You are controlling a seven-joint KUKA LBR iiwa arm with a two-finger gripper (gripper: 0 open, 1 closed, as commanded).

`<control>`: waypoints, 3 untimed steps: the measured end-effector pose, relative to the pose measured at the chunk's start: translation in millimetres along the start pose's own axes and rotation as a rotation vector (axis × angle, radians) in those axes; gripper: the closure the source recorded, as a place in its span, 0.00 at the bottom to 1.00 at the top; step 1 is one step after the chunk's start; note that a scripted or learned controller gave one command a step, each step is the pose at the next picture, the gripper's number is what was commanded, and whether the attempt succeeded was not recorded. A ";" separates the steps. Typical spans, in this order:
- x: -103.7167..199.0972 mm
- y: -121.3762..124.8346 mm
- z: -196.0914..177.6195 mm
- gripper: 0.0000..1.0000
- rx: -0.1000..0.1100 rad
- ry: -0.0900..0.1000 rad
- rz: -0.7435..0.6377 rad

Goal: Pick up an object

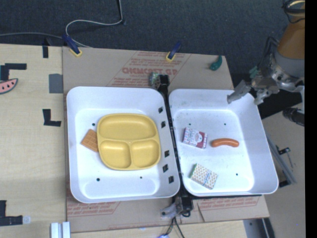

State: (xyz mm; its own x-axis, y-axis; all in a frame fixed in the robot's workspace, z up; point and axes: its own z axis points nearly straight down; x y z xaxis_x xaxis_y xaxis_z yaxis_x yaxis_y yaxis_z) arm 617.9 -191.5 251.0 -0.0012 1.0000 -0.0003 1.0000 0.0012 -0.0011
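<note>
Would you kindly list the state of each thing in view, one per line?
Tray: upright in the left bin, compartments bare.
Cracker: flat in the left bin, partly under the tray's left edge.
Carton: lying flat in the right bin.
Sausage: lying flat, right of the carton.
Packet: lying flat, near the front.
Gripper: over the right bin's far right corner, holding nothing.

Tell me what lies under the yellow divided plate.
A tan cracker pokes out from beneath the yellow divided plate, at its left edge in the left bin. The rest is covered.
</note>
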 end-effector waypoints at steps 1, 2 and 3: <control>19.8 -0.7 164.5 0.00 -0.003 0.000 -0.001; 86.4 -62.5 165.0 0.00 -0.002 0.001 -0.001; 84.7 -61.9 155.2 1.00 -0.005 -0.002 0.001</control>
State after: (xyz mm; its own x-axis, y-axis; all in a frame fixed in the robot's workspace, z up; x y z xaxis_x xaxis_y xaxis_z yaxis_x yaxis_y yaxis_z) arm 555.7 -106.9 95.8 -0.0005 1.0000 -0.0025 1.0000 0.0005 0.0043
